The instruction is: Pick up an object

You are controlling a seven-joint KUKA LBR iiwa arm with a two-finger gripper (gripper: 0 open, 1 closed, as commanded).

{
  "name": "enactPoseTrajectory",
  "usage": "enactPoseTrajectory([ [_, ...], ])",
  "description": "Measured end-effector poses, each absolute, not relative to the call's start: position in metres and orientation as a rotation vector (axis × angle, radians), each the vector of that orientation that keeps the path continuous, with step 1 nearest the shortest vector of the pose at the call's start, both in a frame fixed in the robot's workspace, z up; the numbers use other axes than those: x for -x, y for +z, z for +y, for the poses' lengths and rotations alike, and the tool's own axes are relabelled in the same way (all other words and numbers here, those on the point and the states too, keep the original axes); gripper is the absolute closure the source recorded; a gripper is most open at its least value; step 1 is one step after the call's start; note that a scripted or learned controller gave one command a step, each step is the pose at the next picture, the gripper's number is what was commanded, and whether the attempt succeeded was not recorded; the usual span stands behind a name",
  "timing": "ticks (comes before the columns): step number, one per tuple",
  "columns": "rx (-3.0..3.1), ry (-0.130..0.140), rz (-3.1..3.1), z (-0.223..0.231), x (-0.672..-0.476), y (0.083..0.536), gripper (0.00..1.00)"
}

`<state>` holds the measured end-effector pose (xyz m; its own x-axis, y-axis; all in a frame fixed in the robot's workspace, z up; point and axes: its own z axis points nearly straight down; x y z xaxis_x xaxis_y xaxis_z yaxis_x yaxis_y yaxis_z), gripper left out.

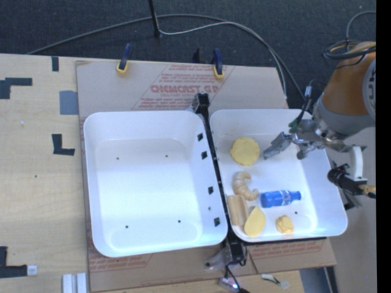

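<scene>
My gripper [287, 150] hangs over the right bin [338, 221], near its far right side, and stands open with nothing between its fingers. One finger [275, 147] points left toward a round yellow disc [245, 151], a short gap away from it. Nearer the front lie a beige curled piece [244, 185], a blue bottle [280, 198] on its side, a tan block [236, 209], a yellow teardrop shape [255, 222] and a small yellow lump [285, 224].
The left bin [91, 127] stands beside the right one, with a black divider [211, 163] between them. Two clamps [124, 61] hold the cardboard sheet at the back. A cable [256, 38] runs to the arm.
</scene>
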<state>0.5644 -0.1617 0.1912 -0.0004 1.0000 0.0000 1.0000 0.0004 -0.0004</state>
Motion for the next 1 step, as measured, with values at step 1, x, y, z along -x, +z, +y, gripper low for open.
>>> enactPoseTrajectory([
  [1,2.212,0.003,-2.225,-0.0920,-0.5662,0.1389,0.00],
])
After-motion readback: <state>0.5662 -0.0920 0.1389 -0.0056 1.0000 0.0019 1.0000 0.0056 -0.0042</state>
